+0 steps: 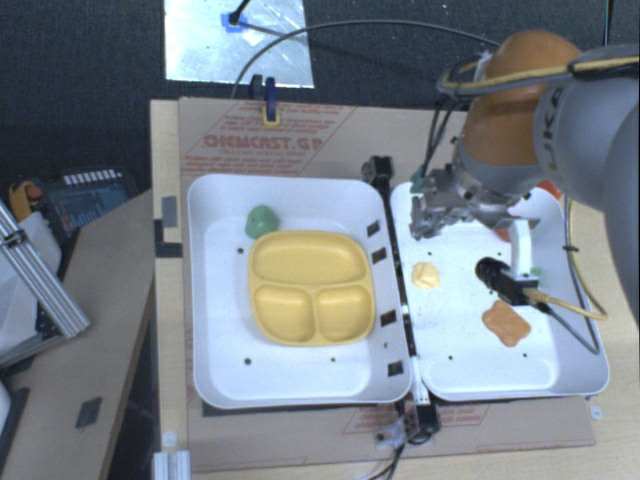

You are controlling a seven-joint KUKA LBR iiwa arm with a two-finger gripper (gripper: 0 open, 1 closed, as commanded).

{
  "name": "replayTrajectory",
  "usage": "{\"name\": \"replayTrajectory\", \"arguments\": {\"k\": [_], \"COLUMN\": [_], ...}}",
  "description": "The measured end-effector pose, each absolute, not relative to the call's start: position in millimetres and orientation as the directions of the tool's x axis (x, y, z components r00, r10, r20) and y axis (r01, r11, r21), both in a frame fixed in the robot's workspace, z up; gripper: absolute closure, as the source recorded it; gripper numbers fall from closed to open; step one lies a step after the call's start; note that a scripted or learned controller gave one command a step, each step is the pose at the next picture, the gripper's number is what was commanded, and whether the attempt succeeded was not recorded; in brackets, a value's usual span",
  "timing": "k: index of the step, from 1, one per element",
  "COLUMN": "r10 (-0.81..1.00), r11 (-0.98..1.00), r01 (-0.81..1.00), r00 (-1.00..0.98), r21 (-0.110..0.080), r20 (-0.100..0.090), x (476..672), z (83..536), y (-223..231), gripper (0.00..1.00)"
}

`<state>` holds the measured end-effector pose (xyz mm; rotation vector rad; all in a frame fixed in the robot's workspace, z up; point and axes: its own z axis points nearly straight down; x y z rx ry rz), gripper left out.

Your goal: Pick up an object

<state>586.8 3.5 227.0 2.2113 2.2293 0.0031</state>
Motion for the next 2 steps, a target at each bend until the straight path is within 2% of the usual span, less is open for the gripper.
{"name": "replayTrajectory", "arguments": {"k": [1, 2], "r10": [1.000, 1.000], "r11": [0.010, 0.009], "r01": [1.000, 1.000], "r00": [-0.010, -0.009], "r21": [0.004, 0.002], "r20": [0.002, 0.002], "x": [595.6, 606.0], "z": [237.3, 222.0], "y": [57.9, 109.7], "gripper": [1.00, 1.00]}}
